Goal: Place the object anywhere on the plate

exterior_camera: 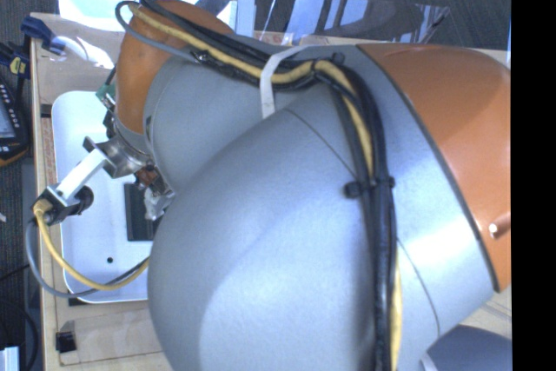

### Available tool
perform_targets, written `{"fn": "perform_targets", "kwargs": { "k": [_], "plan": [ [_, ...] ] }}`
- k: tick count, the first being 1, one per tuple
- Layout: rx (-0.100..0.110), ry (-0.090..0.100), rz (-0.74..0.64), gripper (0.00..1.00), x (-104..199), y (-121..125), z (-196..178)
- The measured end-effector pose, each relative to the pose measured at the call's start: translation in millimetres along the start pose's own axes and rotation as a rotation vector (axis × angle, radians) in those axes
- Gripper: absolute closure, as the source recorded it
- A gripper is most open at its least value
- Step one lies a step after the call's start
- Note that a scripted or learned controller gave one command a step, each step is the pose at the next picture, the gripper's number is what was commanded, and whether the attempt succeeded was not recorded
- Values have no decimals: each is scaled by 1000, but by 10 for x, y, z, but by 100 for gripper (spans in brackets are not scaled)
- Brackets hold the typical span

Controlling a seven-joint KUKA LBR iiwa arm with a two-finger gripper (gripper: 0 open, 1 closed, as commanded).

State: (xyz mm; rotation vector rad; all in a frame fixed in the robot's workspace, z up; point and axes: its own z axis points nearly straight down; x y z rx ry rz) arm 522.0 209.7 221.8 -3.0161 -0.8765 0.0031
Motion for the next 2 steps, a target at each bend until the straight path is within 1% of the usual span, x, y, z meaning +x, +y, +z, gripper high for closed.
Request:
{"fn": "perform_targets", "kwargs": {
  "k": [1,2],
  "plan": [
    [3,-1,-203,100,408,136,-119],
    [5,-2,-388,100,-524,376,-31]
  ]
}}
